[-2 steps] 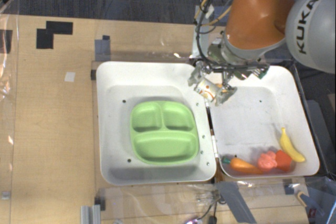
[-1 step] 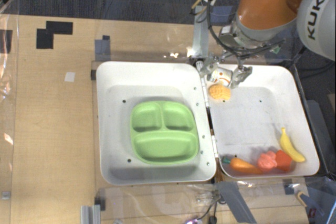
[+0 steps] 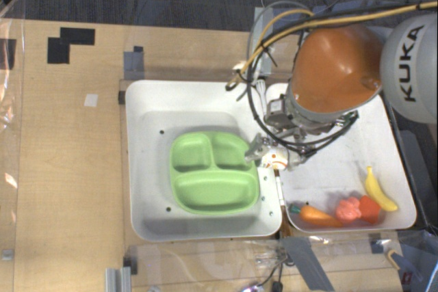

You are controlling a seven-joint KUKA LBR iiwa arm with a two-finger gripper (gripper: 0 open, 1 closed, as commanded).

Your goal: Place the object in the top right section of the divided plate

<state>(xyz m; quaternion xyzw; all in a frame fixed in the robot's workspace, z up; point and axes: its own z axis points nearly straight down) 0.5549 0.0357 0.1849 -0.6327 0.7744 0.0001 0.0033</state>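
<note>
The green divided plate [image 3: 213, 174] lies in the left bin [image 3: 147, 147], with two small sections at the top and one long section below. My gripper [image 3: 263, 152] hangs below the orange wrist band, right at the plate's top right corner and over the rim between the two bins. A small white round object with orange marks [image 3: 275, 160] sits directly under the gripper, just right of the plate's edge. The arm hides whether the gripper has hold of it.
The right bin [image 3: 390, 147] holds a yellow banana [image 3: 380, 189], a carrot [image 3: 318, 215], a pink piece [image 3: 349, 210] and a red piece [image 3: 370, 208], grouped along its front edge. Cables loop above the wrist.
</note>
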